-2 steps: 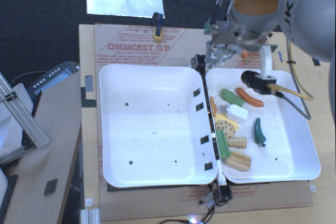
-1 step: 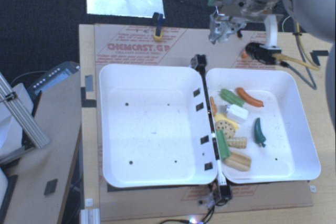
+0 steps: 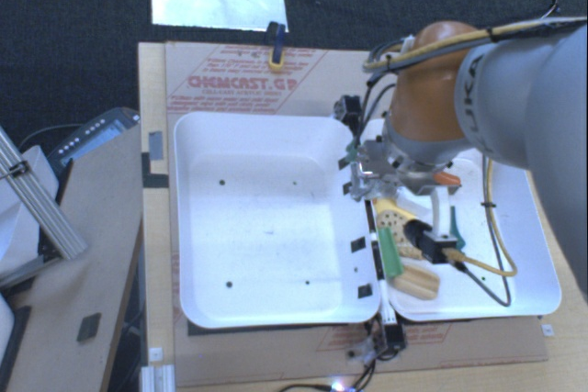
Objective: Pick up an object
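Closest to the lens is the grey robot arm (image 3: 528,92) with its orange band, reaching in from the right edge of the frame. Its gripper (image 3: 366,182) hangs low over the left rim of the right-hand shallow white bin (image 3: 537,285), and I cannot tell whether it is open or closed. The likeliest pick is the tan rounded wooden block (image 3: 415,283), which lies right of centre and low in the frame, in that bin's lower left corner. It sits just beside a green plastic stick (image 3: 390,254) and below a pale yellow perforated piece (image 3: 390,218). The block is probably light, stiff and sturdy, though smooth enough to slip, so a grasp across its narrow width at the middle looks best. The bin wall and the stick crowd its left side. Open room lies to the right, and the left-hand white bin (image 3: 266,225) offers a wide bare floor.
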`<action>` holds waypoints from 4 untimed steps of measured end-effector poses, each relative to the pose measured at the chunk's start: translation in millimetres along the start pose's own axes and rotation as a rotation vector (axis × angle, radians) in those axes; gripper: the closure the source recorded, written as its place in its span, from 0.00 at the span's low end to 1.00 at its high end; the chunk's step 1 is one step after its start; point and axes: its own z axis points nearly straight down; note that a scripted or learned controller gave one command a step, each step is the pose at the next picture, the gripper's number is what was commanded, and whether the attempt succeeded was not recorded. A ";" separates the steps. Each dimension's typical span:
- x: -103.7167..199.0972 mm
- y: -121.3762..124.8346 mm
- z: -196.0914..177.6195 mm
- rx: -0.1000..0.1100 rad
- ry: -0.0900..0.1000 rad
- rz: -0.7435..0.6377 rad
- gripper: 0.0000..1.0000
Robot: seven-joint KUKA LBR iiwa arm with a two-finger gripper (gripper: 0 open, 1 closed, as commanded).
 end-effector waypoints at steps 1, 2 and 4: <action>0.0 41.2 -11.0 -0.026 0.001 -0.005 1.00; 35.9 86.2 -12.3 -0.027 0.002 -0.008 1.00; 94.6 67.0 -88.9 -0.017 0.001 -0.007 1.00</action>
